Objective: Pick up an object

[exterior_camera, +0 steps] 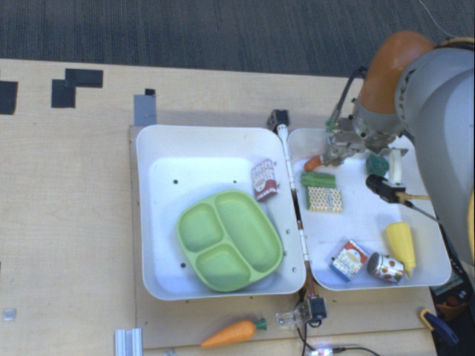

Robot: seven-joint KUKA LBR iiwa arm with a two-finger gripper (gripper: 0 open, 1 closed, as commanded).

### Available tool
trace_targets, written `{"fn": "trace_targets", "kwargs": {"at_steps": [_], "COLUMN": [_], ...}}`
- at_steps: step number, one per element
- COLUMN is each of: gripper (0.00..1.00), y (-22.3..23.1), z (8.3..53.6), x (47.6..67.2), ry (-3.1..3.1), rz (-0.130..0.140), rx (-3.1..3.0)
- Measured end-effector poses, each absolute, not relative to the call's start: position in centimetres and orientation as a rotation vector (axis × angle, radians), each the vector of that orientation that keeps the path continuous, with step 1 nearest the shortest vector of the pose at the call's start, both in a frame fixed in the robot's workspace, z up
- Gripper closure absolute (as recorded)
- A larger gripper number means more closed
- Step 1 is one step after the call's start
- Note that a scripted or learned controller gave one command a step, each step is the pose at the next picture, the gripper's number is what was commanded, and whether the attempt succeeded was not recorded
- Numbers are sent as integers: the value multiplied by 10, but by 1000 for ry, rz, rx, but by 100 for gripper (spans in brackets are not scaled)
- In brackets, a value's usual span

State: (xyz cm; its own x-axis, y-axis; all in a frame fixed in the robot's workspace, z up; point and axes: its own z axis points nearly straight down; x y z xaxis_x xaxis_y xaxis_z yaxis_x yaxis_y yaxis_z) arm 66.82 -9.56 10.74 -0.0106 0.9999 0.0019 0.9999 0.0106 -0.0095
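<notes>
- Crowding is the main hazard: the gripper hangs over the far corner of the right bin, just behind the patterned packet. There an orange piece and a green block lie touching.
- The likeliest target, as I judge it, is the orange piece, just behind the packet and close beside the gripper. A descent slightly off could nudge it away or catch the green block instead.
- Whether the claw is released or clenched cannot be told from this angle.
- The bin's walls close in behind the packet and on its side toward the left bin, so a pushed item could jam in that corner.
- Bare floor opens in front of the packet and to its right, before the yellow cone, small box and can well in front.
- Beyond the wall from the packet, the green tray and a pouch lie out of this reach.
</notes>
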Motion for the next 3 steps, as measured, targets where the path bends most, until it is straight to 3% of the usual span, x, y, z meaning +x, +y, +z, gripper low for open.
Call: {"fn": "trace_targets", "kwargs": {"at_steps": [1,2,3], "gripper": [0,100,0], "y": [-95,-95,-95], "z": [107,119,119], "x": [668,670,669], "ry": [-2228,-2237,-2237], "rz": [9,5,5], "rx": [-2203,-2201,-2199]}}
